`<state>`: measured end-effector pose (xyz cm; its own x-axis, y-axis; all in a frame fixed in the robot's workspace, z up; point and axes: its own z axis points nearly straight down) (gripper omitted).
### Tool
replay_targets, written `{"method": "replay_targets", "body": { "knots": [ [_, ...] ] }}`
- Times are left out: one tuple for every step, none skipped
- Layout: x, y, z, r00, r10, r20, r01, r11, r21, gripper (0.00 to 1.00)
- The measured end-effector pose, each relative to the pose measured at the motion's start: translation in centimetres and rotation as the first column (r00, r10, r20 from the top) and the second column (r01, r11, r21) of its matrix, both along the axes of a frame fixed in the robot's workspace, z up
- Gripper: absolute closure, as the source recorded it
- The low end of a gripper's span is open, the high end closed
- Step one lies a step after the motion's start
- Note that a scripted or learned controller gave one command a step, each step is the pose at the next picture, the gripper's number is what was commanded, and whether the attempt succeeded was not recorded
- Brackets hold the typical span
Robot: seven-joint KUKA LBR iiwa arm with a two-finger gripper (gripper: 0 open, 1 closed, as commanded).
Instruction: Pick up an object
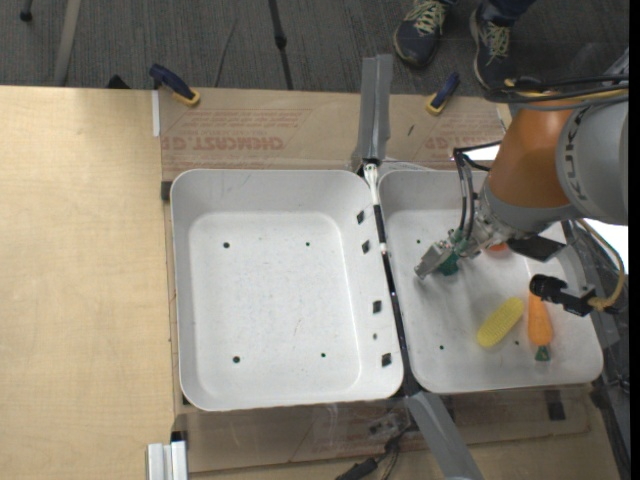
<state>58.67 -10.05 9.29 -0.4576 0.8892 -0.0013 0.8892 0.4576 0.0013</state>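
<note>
Both bins, the left (200,298) and the right (430,363), look like smooth matt white plastic. The bench (70,268) has a pale wood-grain face with a dull sheen; behind the bins lies flat brown cardboard (260,133), printed and matt. The arm (590,158) has a grey, slightly glossy shell and a shiny orange band (535,158). The corn (500,323) and carrot (540,323) look like smooth plastic. The floor (200,18) is rough grey carpet.

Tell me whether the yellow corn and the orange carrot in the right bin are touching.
Apart. The camera view shows a strip of white bin floor between the yellow corn and the orange carrot, which lie side by side in the right bin.
</note>
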Motion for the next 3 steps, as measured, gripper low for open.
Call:
{"method": "replay_targets", "body": {
  "knots": [
    [-0.1, -0.1, 0.8, 1.000, -0.005, -0.001, 0.005, 1.000, 0.000, 1.00],
    [-0.6, 8.0, 15.1, 1.000, -0.029, -0.001, 0.029, 1.000, -0.001, 1.00],
    [-0.6, 8.0, 15.0, 1.000, -0.028, -0.001, 0.028, 1.000, -0.001, 0.00]
  ]
}}
